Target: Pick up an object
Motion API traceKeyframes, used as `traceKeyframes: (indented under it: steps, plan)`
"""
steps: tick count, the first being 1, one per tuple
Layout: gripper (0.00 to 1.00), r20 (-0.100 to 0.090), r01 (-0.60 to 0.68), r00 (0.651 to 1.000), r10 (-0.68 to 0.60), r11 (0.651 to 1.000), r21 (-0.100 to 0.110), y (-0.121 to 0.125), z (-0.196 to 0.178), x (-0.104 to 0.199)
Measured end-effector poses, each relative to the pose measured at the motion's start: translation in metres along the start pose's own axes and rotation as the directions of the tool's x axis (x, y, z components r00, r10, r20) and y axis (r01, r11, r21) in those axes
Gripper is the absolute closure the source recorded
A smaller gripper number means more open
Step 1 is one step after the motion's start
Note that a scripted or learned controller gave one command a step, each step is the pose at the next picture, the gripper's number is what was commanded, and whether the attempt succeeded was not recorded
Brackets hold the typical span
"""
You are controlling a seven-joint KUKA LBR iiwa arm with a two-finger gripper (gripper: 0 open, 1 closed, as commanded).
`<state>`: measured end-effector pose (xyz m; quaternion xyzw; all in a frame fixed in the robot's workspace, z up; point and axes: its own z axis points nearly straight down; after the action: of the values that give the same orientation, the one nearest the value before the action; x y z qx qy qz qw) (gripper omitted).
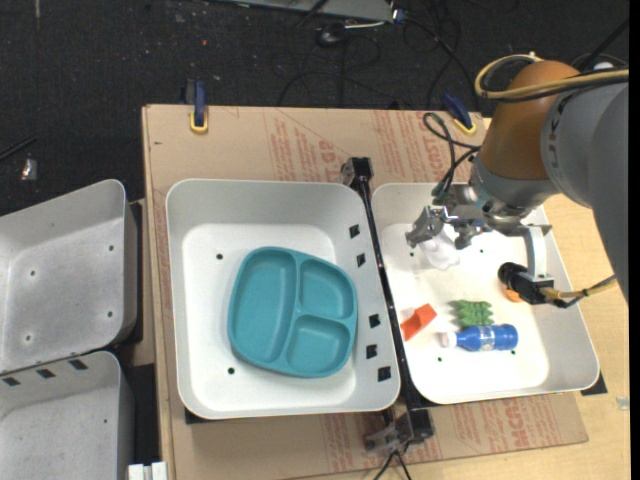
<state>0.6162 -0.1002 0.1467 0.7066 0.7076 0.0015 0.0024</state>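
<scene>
The grey arm (560, 138) is reaching over the right bin (570, 368), leaving its near half open. A glossy teal 3-compartment plate (293, 311) is filling the left bin (200, 268). The gripper (437, 230), fingers spread, is hovering above a white lump (438, 254). A blue bottle (486, 339) is lying near the front edge, its long axis left-right, cap left.

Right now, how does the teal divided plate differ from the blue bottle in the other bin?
The teal divided plate lies alone in the left bin, while the blue bottle lies in the right bin among other small items, next to a green toy. The plate is much the larger, broad and flat with three compartments; the bottle is small, cylindrical, on its side, with a white end. Both rest apart from the gripper.
</scene>
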Motion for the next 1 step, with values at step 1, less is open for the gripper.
traceKeyframes:
  steps: [1]
  plan:
    - [1.00,0.000,-0.003,1.000,0.003,1.000,0.000,-0.0069,-0.0501,-0.0052]
